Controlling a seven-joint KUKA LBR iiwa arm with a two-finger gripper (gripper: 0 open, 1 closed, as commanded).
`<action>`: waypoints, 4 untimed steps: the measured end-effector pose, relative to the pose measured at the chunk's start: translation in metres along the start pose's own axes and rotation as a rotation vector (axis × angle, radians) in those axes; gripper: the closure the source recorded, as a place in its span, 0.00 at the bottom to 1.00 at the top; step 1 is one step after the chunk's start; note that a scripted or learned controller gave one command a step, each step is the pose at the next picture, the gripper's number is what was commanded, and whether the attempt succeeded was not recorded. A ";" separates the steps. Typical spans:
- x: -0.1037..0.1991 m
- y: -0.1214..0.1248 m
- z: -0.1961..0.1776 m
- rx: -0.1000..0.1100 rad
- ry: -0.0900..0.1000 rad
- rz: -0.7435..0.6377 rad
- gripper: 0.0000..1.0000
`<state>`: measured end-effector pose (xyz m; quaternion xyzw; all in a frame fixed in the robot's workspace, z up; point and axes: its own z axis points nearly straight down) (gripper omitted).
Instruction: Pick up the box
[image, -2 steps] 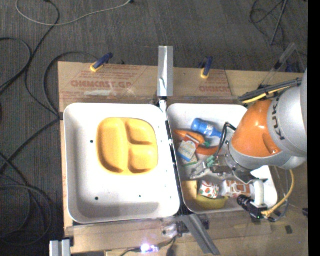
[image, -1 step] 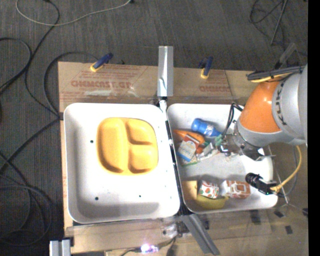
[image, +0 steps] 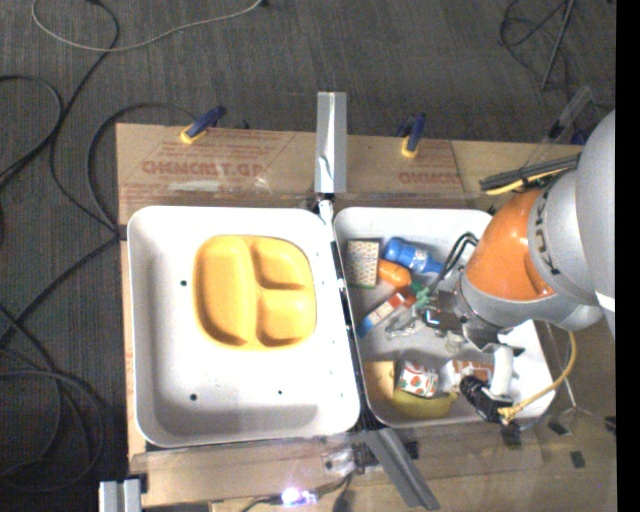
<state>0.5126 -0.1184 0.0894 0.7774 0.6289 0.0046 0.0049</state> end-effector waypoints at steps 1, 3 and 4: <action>-0.044 0.085 0.003 0.006 -0.005 0.233 0.00; 0.022 0.118 -0.009 0.011 -0.010 0.766 0.00; 0.026 0.141 0.002 0.042 -0.017 1.022 0.00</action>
